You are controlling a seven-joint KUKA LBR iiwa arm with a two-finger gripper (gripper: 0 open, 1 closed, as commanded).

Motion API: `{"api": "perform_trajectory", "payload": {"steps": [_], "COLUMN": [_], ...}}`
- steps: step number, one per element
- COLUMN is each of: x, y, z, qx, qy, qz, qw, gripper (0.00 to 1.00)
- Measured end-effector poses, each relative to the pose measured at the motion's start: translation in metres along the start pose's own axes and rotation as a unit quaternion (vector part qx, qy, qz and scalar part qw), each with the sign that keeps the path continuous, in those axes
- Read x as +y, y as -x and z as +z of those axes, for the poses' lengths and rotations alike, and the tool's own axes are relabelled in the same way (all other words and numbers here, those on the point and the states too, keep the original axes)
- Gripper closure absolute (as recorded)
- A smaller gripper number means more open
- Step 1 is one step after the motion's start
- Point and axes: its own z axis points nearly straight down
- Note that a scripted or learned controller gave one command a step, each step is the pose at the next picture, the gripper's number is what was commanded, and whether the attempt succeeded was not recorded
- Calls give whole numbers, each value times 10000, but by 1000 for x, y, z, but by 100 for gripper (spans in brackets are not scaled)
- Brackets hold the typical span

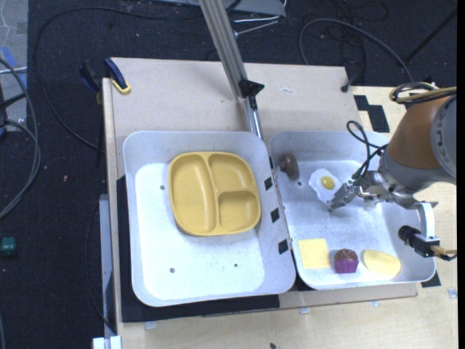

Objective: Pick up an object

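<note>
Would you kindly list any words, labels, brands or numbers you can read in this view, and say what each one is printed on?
None can be read.
The yellow divided plate, both white bins and the toy foods carry no visible print.
The black tabs between the bins are plain.

Pincer (340,199) hovers just beside the fried egg (323,182) in the right bin (407,271).

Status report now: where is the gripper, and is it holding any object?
Gripper low in right bin, holding nothing. Fried-egg toy just beside it, untouched. Brown piece farther off, nothing blocking.
</note>
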Motion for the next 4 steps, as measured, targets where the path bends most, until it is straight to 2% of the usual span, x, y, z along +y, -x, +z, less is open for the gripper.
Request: {"api": "perform_trajectory", "payload": {"steps": [1, 2, 3, 4], "x": [1, -2, 7, 8], "y": [1, -1, 4, 4], "z": [-12, -56, -116, -124], "qx": [-11, -3, -8, 2], "qy": [22, 18, 30, 6], "qz": [-2, -10, -15, -13], "qw": [10000, 10000, 10000, 10000], "gripper": [100, 100, 100, 100]}}
